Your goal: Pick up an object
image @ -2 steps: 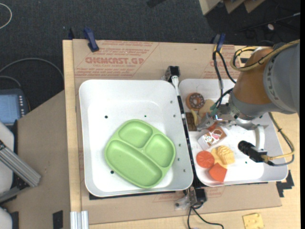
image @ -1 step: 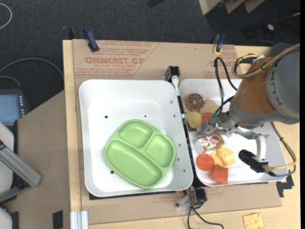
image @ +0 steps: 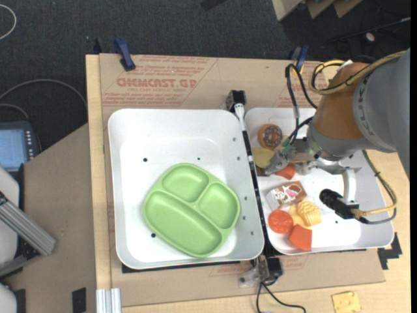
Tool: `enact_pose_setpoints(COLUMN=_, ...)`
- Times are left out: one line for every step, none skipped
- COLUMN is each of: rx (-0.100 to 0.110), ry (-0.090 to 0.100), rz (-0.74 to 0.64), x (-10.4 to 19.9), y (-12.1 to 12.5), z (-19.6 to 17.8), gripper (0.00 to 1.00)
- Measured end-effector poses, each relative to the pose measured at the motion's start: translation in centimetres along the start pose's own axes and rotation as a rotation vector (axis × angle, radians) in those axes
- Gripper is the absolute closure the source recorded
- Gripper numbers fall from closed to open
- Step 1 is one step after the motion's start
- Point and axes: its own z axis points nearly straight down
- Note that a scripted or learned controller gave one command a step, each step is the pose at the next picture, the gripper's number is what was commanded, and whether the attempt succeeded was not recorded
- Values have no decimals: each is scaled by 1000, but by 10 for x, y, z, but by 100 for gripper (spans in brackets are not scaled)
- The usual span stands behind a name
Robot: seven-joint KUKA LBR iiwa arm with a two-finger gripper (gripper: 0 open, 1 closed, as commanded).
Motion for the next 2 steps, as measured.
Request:
enact_pose_setpoints(rx=1, ry=0, rz=3, x=-1, y=-1, z=-10, gripper=100)
enact_pose_setpoints(rx=-7, ry=4, rz=-8, x=75, y=-1, z=-106, gripper=100)
